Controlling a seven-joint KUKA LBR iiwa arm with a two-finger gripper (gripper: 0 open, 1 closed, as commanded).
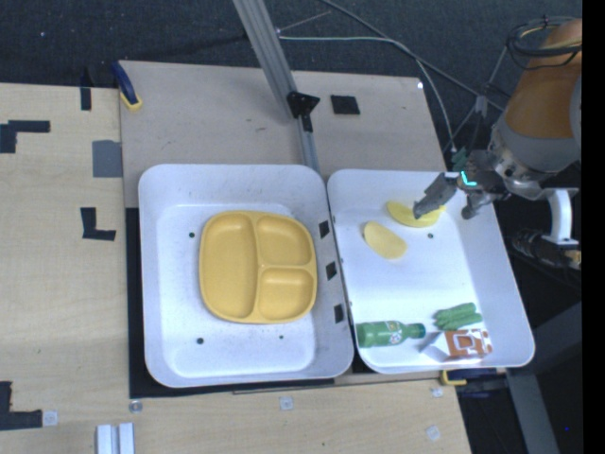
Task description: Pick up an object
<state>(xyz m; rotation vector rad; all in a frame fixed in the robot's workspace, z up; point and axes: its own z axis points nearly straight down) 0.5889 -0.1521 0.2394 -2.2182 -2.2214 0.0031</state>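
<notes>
In the right bin (492, 263) lie two yellow pieces: a flat one (413, 215) near the far side and an oval one (385, 240) just left of it. A green bottle (388, 332), a green pickle-like item (457, 316) and an orange-and-white carton (463, 343) lie along the near side. My gripper (453, 201) hangs over the bin's far right part, open. Its left finger (435, 197) sits above the right end of the flat yellow piece, and nothing shows between the fingers.
The left bin (170, 348) holds a yellow divided plate (257, 265). A slanted metal pole (274, 50) rises behind the bins. Cables run across the bench at the back right. The arm's grey and orange body (544, 102) stands to the right.
</notes>
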